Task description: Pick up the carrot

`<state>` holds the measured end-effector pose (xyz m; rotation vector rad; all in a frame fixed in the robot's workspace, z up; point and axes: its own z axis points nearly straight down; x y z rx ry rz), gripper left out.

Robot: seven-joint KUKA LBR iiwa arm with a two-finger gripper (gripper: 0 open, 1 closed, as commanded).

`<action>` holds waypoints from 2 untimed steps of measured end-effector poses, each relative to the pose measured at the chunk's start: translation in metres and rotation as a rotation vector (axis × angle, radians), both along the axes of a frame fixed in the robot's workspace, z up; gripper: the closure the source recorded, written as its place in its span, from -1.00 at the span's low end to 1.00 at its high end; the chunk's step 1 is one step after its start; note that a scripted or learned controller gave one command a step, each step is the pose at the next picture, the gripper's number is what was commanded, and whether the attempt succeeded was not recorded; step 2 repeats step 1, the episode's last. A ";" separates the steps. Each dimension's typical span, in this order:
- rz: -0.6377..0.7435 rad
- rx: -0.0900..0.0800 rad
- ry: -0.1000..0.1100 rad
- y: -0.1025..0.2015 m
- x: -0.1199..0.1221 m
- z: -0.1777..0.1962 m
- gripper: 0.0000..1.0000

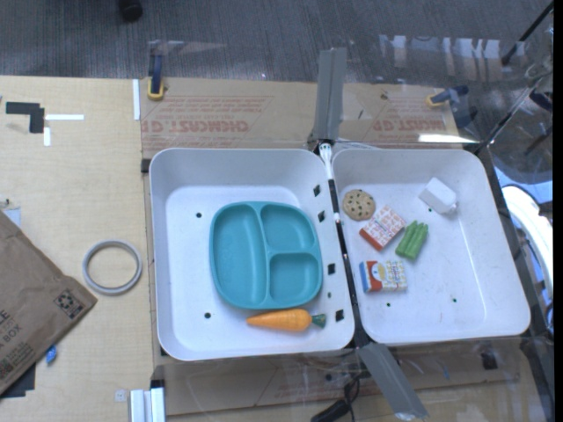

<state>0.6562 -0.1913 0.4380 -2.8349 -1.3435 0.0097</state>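
The carrot (281, 321) lies on its side in the left bin (164, 262), along the near wall. Its orange body runs left to right and its small green top points right, toward the seam between the two bins. It sits just beside the near edge of the teal plate (264, 255); whether the two touch I cannot quite make out from this slant. The plate is divided into three compartments and takes up the middle of the bin floor.

As for my gripper, I cannot tell its state or whether it has hold of anything. The carrot rests on the bin floor with nothing closed around it.

The right bin (493, 236) holds a loose cluster toward its left half. A round brown cookie (358, 204) lies nearest the seam, with a red and white packet (383, 228) just beside it. A green piece (412, 240), possibly a toy vegetable, lies to the right of the packet. A small blue and white carton (383, 276) lies nearer the front. A white block (438, 196) sits apart from these, toward the far wall.

On the bench to the left of the bins lie a grey tape ring (113, 265) and a corner of a cardboard box (35, 310).
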 end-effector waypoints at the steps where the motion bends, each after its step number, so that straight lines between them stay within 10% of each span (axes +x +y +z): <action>1: -0.171 -0.002 0.001 0.015 -0.056 -0.013 1.00; 2: -0.171 -0.002 0.001 0.015 -0.056 -0.013 1.00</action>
